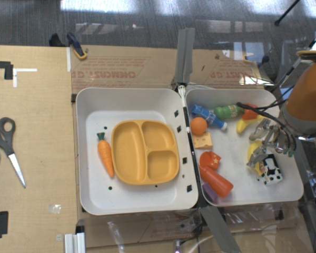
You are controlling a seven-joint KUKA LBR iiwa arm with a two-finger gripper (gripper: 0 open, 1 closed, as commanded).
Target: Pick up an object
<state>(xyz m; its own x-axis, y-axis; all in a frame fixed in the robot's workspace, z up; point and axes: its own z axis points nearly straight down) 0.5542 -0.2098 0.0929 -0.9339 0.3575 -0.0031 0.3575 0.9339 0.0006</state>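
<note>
Black-and-white toy cow (270,172) in right bin (292,191)

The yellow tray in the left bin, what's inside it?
Nothing shows inside the yellow tray; its three compartments look bare. A carrot lies beside it. Whatever is underneath is covered.

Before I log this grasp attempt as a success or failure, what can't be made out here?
- Metal two-finger gripper, camera view: its cluttered linkages and cables mask whether anything sits between the fingers.
- Yellow toy beneath it: partly covered by the gripper, shape unclear.
- Purple object: mostly hidden under the red-orange cylinder.
</note>
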